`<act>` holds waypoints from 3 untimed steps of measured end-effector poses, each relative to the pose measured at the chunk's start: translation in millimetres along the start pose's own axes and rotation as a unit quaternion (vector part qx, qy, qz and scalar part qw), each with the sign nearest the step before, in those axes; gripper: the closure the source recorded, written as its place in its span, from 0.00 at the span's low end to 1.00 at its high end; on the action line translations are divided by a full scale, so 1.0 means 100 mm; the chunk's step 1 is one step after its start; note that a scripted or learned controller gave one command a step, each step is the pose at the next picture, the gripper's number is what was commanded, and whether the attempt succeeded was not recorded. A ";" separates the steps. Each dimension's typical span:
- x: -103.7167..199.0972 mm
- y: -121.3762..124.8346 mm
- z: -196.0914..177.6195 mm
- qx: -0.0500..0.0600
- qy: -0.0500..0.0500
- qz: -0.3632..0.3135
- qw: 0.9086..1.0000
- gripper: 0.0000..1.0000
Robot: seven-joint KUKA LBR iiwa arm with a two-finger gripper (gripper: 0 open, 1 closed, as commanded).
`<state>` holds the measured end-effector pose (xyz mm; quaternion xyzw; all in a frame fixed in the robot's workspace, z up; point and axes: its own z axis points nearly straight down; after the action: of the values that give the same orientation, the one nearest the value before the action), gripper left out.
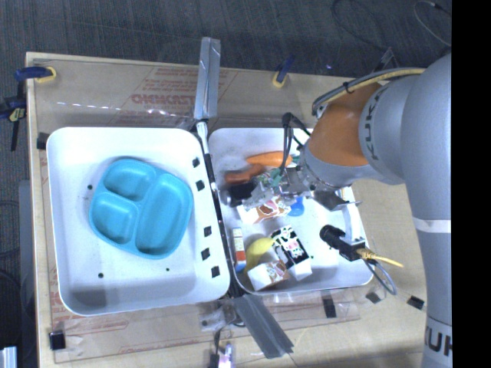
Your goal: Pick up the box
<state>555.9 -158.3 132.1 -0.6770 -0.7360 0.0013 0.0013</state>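
Observation:
A small white box with black print (292, 252) lies in the right bin (244, 141), near its front. Beside it sit a yellow lemon-like ball (258, 248) and a second pale carton with reddish print (270, 275). My gripper (277, 185) is low over the clutter in the middle of this bin, behind the printed box and apart from it. Small colourful items (268, 205) crowd right under the gripper and hide its tips.
An orange carrot-shaped toy (262, 160) lies at the back of the right bin. A narrow orange-and-white item (239, 245) rests against that bin's left wall. The left bin (69, 282) holds a blue divided plate (143, 206). My grey arm covers the right side.

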 end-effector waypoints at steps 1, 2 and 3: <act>0.26 0.09 0.25 -0.016 -0.009 -0.033 0.999 0.00; 0.46 -0.03 0.23 -0.025 -0.014 -0.003 1.000 0.00; 0.55 -0.59 0.32 -0.017 -0.012 0.062 0.998 0.00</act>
<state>492.0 -108.7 100.5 -0.7214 -0.6923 -0.0031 -0.0187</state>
